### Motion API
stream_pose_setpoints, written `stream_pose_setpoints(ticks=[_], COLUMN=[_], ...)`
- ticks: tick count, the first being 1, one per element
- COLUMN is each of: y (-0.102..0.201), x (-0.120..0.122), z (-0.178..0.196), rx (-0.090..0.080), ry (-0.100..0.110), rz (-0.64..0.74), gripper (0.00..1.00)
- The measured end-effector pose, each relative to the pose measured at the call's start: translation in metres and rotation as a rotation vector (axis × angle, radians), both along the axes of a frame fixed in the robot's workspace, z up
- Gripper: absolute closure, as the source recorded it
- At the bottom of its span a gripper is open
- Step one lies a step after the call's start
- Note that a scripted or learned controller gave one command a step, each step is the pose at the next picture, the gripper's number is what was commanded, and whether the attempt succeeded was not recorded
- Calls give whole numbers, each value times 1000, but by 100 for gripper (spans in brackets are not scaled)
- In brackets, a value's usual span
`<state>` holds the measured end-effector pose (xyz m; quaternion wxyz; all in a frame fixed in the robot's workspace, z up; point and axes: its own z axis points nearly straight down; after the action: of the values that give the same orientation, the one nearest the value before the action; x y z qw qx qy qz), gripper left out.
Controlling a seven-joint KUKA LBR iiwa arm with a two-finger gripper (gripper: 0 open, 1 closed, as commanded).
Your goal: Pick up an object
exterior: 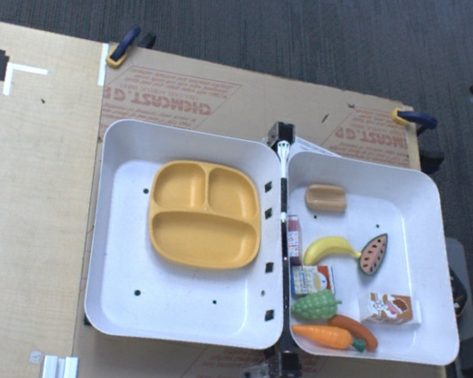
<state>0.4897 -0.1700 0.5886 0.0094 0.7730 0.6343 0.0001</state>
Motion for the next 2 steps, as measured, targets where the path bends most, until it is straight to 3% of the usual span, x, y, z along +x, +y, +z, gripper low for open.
stream_pose_setpoints(ticks=[1,2], y=[0,0], x=[2,2], z=[9,9], rx=[-2,-2], ry=[-2,-2], rz=[4,3], gripper=[100,0])
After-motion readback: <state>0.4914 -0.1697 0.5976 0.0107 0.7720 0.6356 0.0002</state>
